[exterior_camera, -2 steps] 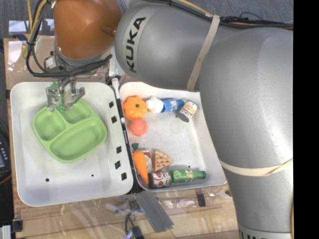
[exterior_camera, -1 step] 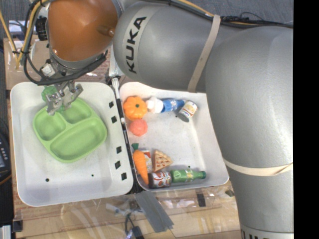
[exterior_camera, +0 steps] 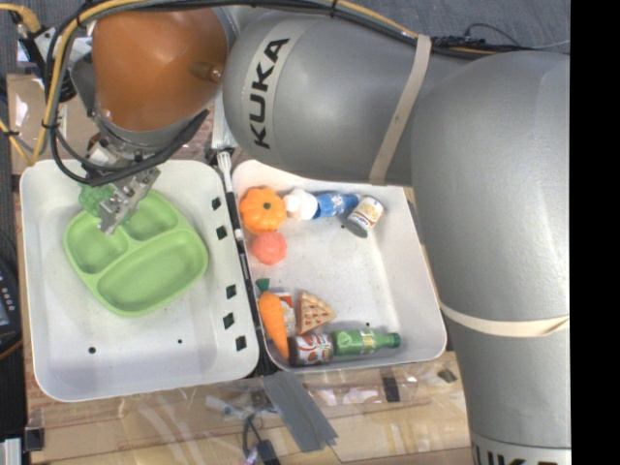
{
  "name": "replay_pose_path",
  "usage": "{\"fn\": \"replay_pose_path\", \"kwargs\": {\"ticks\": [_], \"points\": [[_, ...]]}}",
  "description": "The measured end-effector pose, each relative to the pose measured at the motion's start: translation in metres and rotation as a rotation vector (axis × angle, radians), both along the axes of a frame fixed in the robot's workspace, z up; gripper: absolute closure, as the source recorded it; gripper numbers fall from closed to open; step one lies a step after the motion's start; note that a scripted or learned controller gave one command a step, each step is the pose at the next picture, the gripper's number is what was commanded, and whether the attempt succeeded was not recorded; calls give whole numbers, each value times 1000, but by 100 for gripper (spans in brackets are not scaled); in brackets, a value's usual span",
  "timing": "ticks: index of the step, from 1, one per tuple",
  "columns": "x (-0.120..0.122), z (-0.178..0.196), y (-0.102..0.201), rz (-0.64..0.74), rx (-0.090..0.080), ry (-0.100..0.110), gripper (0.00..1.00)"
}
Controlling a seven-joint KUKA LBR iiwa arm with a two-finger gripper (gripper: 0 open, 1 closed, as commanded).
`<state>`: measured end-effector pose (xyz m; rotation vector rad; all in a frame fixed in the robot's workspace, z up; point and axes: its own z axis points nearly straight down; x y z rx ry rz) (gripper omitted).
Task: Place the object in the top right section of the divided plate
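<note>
Overhead, the grey arm [exterior_camera: 387,95] spans the bench from three o'clock. The left bin [exterior_camera: 58,356] holds the green divided plate [exterior_camera: 145,269]. At the plate's eleven o'clock edge hangs the gripper [exterior_camera: 118,209]; a small green object [exterior_camera: 94,198] lies just beside it.

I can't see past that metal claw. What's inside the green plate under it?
The green divided plastic plate shows bare green in its large front section and the one beside the hand. The hand covers the far corner, where something green sits, so its contents can't be told.
</note>
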<state>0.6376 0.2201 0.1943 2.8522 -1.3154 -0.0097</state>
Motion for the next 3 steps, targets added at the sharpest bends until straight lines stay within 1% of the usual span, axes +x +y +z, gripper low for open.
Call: {"fn": "replay_pose_path", "kwargs": {"ticks": [1, 2, 3], "points": [[0, 0, 0, 0, 0, 0, 0], [19, 63, -70, 117, 1, -4, 0], [18, 72, -41, 61, 3, -3, 0]]}}
